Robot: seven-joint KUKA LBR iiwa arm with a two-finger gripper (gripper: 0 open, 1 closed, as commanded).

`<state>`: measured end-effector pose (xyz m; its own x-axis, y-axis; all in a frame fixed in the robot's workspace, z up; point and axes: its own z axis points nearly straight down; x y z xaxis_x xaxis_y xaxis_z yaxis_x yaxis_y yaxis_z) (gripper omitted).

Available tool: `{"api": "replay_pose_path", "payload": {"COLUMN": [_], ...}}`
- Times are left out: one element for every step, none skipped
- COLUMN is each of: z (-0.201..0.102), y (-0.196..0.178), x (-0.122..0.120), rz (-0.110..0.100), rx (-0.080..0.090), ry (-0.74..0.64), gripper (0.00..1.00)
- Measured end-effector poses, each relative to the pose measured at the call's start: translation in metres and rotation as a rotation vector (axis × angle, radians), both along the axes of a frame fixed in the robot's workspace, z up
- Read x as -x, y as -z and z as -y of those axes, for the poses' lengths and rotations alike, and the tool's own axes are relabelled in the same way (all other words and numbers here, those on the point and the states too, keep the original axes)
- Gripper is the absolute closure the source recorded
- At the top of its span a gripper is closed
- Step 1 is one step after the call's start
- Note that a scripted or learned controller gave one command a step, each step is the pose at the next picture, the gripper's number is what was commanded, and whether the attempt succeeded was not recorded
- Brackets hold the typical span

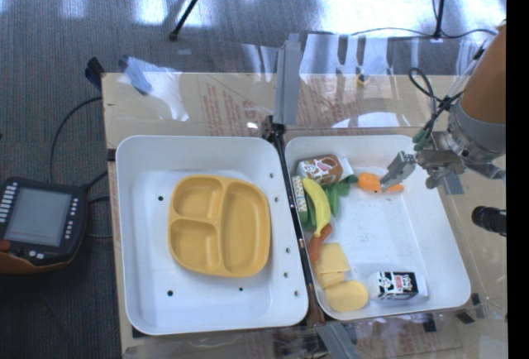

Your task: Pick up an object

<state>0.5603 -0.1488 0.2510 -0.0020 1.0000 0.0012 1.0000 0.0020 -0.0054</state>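
Over the right bin point(450, 262), the gripper point(395, 174) is seen just beside a small orange carrot toy point(373, 182) lying near the bin's far wall, though whether anything is gripped cannot be told.

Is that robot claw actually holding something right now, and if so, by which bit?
Cannot be told. The gripper hangs just over the orange piece in the right bin; no grasp shows.

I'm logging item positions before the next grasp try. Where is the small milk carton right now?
The milk carton lies in the right bin, near its front right corner, just right of the pale yellow rounded piece.
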Motion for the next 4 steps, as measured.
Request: {"api": "replay_pose_path", "payload": {"z": [-0.070, -0.056, -0.056, -0.116], "y": [0.113, 0.166, 0.161, 0.062], "x": [-0.002, -0.024, -0.023, -0.066], "rz": [-0.013, 0.001, -0.004, 0.010], "rx": [-0.004, 0.004, -0.001, 0.000], "ry": [-0.069, -0.293, -0.287, -0.240], "gripper": [0.00, 0.00, 1.00, 1.00]}}
